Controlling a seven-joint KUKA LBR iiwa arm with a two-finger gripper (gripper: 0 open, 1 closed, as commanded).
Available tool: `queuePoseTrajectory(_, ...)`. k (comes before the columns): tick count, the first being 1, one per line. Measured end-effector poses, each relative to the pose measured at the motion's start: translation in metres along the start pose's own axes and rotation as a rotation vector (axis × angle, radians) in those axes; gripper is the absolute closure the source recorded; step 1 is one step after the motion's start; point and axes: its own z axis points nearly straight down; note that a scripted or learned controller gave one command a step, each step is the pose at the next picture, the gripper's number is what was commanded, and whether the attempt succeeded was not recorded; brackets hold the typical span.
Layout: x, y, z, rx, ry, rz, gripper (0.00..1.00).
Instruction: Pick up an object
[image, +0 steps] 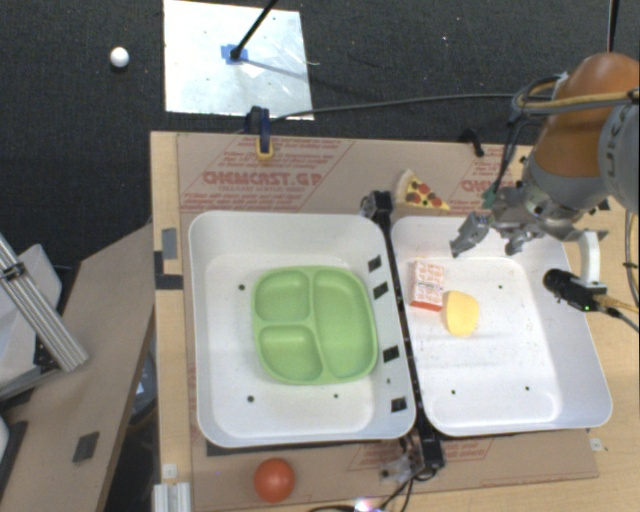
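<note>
Far left of the gripper (492, 237), a glossy green compartment tray (313, 324) in the left bin (222, 400). Nearer, below-left, a small red-and-white carton (428, 285) touching a smooth rounded yellow piece (461, 313) in the right bin (520, 400). Metal fingers spread apart, gripping nothing.

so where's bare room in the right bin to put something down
The near half of the right bin is bare, below the yellow object and the small red-and-white packet. Its far end is crowded: the gripper hangs there, open. The green divided tray takes most of the left bin.
</note>
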Motion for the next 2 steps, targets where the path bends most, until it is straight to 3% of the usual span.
queuePoseTrajectory(1,0.000,0.003,-0.007,-0.012,-0.001,-0.002,0.00)
queuePoseTrajectory(2,0.000,-0.001,0.035,-0.010,-0.001,0.000,0.00)
